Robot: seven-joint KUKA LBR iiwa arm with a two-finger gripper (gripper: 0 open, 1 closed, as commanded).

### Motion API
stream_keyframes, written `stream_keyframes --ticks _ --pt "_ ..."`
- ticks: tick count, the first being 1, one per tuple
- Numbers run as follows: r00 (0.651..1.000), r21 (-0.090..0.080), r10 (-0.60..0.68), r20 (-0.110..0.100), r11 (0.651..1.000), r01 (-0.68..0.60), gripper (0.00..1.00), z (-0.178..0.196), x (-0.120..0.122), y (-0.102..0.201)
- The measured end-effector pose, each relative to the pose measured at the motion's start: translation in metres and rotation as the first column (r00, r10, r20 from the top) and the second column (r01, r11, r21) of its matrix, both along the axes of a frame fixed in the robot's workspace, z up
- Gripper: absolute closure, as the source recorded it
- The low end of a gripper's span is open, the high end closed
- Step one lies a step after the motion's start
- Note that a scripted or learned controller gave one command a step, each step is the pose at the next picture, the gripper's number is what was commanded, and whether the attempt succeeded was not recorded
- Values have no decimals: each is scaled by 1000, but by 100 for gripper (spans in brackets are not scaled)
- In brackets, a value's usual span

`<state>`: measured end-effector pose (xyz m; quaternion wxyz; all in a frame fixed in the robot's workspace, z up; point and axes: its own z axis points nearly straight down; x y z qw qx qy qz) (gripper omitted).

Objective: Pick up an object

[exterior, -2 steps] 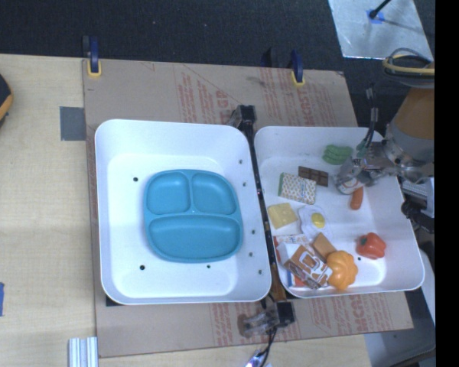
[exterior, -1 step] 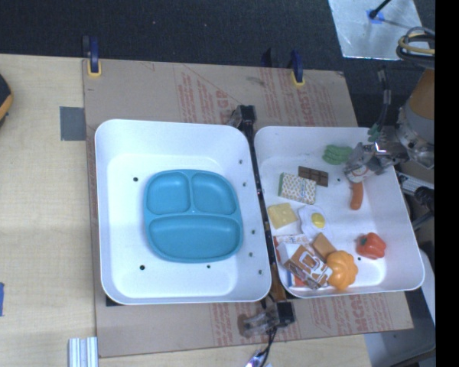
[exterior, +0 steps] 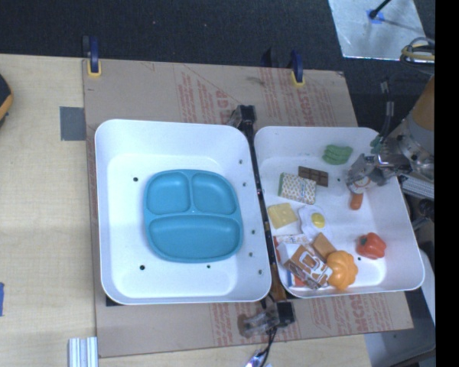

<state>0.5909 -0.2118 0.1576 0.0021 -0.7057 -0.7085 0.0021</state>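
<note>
Right bin point(exterior: 402, 228), upper right: gripper point(exterior: 365, 173), finger state not discernible, poised over small orange-red piece point(exterior: 356, 199); a miss or glancing knock is risked, the piece being small and bin wall near.

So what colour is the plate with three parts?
The plate is light blue, seen plainly in the camera view, in the left bin.

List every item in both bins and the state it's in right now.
Blue divided plate: flat in left bin, nothing on it.
Green item: lying loose, right bin.
Orange pumpkin: resting against snack packets.
Red pepper: lying apart.
Gripper: low over small carrot.
</note>
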Motion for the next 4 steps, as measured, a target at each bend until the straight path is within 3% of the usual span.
stream_keyframes --ticks 1,2,3,4 --pt "1000 1 3 -1 1000 -3 100 -58 -6 26" --pt "1000 -10 3 19 1000 -3 100 -59 -7 80" --pt "1000 -8 2 17 1000 -2 100 -59 22 101" --pt "1000 2 4 8 1000 -4 100 39 -2 164"
